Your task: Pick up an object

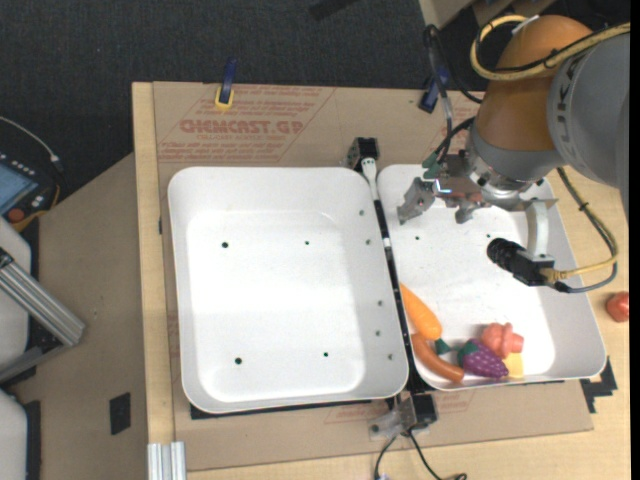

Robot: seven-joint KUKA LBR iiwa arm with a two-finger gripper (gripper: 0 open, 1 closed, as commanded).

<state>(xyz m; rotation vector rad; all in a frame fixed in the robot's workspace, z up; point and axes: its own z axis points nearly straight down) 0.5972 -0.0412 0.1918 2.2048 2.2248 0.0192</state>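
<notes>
- Presently the arm (pixel 555 78) reaches in from the right, its orange band above the wrist, and hangs over the far part of the right bin (pixel 575 298).
- Gripper (pixel 438 200) sits above the bin's far left corner, close to the divider between the two bins; its two fingers stand spread apart, and nothing lies between them.
- Toy food is gathered at the near end of the right bin, well apart from the gripper.
- Orange carrot (pixel 421 313) lies at a slant just beside the divider wall.
- Below it, a second orange piece (pixel 440 361) lies along the bin's near edge; I cannot tell what it is.
- Purple grape bunch (pixel 484 361) rests near the front rim, touching a pink piece (pixel 502 338) and a yellow piece (pixel 515 366).
- Left bin (pixel 190 298) lies beside the right one, white floor with a few dark dots.
- Small orange-red object (pixel 618 307) sits on the bench outside the right bin.
</notes>
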